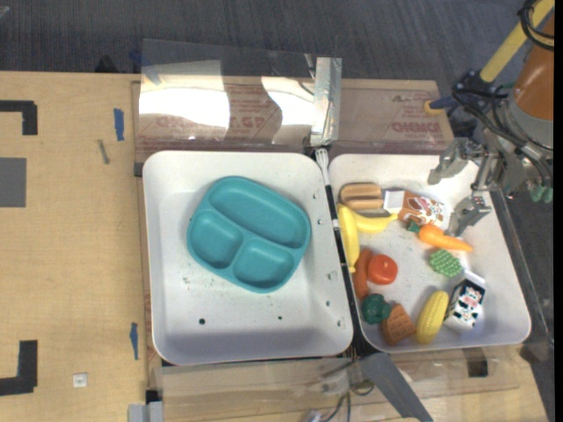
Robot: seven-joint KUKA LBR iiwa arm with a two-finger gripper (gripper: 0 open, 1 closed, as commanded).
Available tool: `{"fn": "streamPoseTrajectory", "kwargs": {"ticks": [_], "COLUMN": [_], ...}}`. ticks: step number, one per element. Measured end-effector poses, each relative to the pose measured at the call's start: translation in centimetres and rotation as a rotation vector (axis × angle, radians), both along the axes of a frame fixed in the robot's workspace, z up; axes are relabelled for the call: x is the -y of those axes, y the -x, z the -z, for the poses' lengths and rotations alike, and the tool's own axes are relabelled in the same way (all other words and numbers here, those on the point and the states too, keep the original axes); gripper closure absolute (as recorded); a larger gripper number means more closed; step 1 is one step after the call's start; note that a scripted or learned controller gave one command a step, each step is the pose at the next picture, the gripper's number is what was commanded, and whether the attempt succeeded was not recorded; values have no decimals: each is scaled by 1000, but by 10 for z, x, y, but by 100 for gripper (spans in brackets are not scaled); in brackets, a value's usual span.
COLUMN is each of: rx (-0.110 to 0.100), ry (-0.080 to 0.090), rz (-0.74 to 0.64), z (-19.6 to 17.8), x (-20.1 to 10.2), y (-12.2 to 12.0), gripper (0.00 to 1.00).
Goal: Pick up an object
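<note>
Pincer (464, 187), fingers spread, nothing between them.
It hung above the right bin's (515, 310) far end, near a toy carrot (444, 238).

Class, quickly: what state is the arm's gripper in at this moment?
Gripper: open, fingers spread, holding nothing, above the right bin near the carrot.

A pale wooden tabletop (62, 236) is seen. Beyond it, dark grey carpet (264, 11) is laid. On the tabletop, black tape marks (25, 117) and blue tape strips (119, 123) are stuck.
</note>
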State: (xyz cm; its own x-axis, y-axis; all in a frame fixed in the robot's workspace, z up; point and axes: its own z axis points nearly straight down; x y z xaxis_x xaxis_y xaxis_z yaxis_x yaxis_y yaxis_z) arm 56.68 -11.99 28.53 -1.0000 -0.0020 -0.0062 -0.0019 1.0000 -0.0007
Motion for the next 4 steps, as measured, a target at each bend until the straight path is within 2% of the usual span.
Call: {"fn": "streamPoseTrajectory", "kwargs": {"ticks": [1,2,3,4], "rx": [-16,7,3,9], "ry": [-4,1,6,2], "rz": [15,-145,-818,-715], "z": [147,197,196,196], "x": [30,21,56,-24], "y": [-17,-68,-12,-60], "gripper": [0,0,0,0]}}
